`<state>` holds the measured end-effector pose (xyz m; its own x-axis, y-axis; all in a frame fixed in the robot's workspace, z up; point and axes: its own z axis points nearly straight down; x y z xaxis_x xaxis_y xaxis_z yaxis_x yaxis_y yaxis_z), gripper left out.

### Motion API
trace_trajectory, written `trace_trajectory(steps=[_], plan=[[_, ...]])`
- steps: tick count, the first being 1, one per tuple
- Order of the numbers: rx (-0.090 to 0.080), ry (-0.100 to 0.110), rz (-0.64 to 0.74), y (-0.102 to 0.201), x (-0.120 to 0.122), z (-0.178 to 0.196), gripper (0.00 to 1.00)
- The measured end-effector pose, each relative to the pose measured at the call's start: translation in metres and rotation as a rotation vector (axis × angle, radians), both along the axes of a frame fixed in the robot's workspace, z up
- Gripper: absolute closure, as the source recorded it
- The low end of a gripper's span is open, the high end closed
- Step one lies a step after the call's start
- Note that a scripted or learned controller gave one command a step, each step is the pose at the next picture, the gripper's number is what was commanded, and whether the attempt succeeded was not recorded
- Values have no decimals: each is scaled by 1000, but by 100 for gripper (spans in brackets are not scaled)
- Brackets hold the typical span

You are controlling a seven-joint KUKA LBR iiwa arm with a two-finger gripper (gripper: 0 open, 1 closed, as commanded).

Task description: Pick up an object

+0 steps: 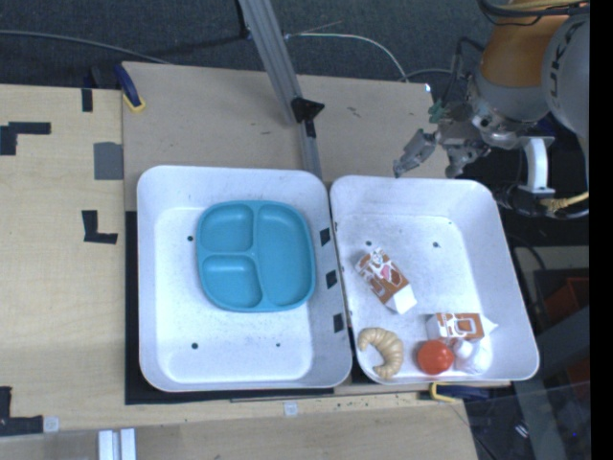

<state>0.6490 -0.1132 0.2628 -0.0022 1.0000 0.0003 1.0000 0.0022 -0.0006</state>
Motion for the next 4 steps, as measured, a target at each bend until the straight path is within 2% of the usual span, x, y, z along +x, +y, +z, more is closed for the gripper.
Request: trace_trajectory(steps=[1,3,4], plan=[[0,0,0,0,0,0,0],[-1,6,-1,-9,7,-100,0],[-1,6,0,-8,4,-145,0]])
